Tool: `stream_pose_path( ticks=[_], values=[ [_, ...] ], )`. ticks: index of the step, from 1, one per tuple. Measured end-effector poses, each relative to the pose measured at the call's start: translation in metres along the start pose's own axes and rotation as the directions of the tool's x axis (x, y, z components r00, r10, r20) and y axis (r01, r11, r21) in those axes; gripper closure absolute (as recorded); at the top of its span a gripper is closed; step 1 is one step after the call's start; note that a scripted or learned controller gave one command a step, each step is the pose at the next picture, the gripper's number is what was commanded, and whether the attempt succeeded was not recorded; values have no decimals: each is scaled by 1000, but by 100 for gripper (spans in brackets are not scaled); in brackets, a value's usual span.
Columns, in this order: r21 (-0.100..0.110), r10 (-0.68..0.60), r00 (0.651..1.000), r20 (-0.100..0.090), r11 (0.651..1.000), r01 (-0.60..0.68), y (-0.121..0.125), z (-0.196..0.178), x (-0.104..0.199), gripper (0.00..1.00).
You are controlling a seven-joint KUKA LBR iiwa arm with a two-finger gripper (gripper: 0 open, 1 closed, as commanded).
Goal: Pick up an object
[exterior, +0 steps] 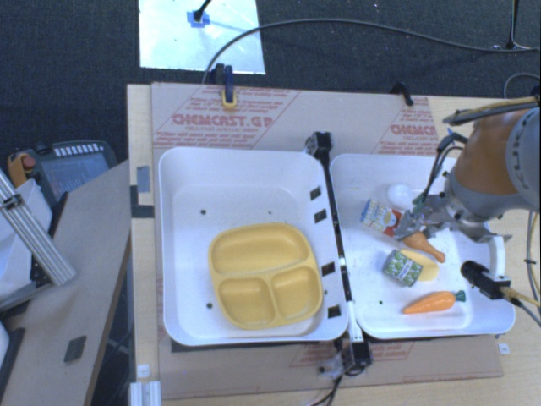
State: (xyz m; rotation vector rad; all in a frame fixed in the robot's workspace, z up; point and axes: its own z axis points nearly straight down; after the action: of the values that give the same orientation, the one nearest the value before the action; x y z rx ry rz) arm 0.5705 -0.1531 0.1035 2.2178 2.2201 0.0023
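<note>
Grasp needs a clean single target

Crowding worries us: our gripper (412, 225) hangs over the right bin (494, 315), finger state unclear to us. Just below the fingertips lies the orange drumstick toy (425, 245); we centre there, avoiding the green can (402, 267) beside it.

Grey arm (482, 194), orange band, black cables

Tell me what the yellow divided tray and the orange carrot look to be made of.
Yellow divided tray: probably molded plastic, matte, with smooth rounded compartments in one even colour. Orange carrot: likely a plastic toy, uniform orange with a slight sheen.
</note>
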Motion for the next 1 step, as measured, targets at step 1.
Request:
stream_pose_path(
  ticks=[1],
  values=[
    [-3, -3, 1000, 0, 1000, 3, 3, -64, -1, 100]
  ],
)
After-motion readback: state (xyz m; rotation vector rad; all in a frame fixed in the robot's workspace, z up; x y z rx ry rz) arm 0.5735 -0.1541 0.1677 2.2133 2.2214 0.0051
